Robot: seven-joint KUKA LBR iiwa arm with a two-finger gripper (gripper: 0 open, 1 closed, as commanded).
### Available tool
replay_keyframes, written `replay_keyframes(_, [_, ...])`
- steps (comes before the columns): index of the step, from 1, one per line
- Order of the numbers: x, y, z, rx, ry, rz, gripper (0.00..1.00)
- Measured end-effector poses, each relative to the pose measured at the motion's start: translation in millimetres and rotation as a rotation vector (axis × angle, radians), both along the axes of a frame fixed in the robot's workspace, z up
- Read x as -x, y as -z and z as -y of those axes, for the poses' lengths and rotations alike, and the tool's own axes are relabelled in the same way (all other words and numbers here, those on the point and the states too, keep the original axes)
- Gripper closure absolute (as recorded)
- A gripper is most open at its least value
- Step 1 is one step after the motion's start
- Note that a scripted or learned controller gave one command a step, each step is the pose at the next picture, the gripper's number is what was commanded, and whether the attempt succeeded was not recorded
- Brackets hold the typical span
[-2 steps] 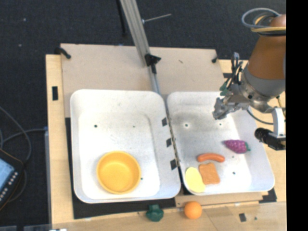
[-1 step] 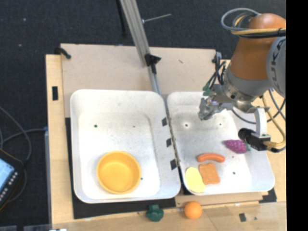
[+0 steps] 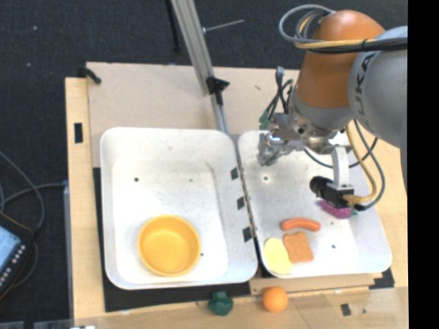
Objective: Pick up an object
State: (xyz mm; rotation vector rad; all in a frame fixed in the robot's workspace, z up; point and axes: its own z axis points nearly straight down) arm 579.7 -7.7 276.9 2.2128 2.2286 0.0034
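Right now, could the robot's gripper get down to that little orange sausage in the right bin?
Probably yes. The sausage lies flat on the bin floor with open space above it. The toast slice sits close beside it, which might crowd the gripper a little, but nothing covers it.

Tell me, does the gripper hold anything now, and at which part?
Nothing is held. The gripper hangs over bare floor of the right bin, apart from the sausage.

We are seeing even, bright light from above; the white bins (image 3: 171, 184) are glaring slightly, and shadows are staying soft.
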Motion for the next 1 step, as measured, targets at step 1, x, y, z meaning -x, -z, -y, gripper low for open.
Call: replay_keyframes(1, [-9.9,2.4,-41.7,0.001,0.005,-0.001,1.00])
